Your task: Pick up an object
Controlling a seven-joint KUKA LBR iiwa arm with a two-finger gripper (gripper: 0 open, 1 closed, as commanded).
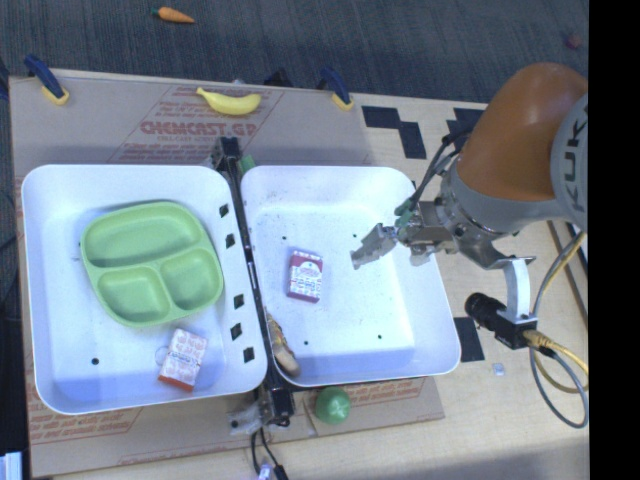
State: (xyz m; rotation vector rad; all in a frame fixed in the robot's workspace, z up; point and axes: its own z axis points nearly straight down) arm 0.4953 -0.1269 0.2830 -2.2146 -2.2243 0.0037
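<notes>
Reaching in from the right, arm point(520, 158) grey with orange band, extends over the right bin point(425, 333). Pincer point(372, 249) sits above the bin's right half, pointing left; whether it is wide or narrow cannot be told from this slant. Nothing seen between its tips.

Right bin: red-and-white packet point(305, 275) lies flat near the bin's middle, left of the pincer and apart from it. A small tan item point(282, 353) rests at the bin's lower left corner, against the wall by the divide; too small to identify.

Left bin point(45, 218): green tray point(152, 262) with three compartments, set at a tilt across the bin's centre. Below it, near the bin's front wall, a second packet point(183, 358), orange-and-white, lying just beside the tray's lower edge but not touching.

Outside the bins: banana point(229, 99) on the cardboard sheet point(160, 128) behind the bins. Green ball point(333, 405) on the cardboard just in front of the right bin. Blue clamps point(47, 79) at the cardboard's back edge. A small orange carrot point(176, 14) lies on the dark floor beyond the tabletop point(500, 438). Yellow cable point(560, 358) loops on the tabletop at the right, below the arm.
</notes>
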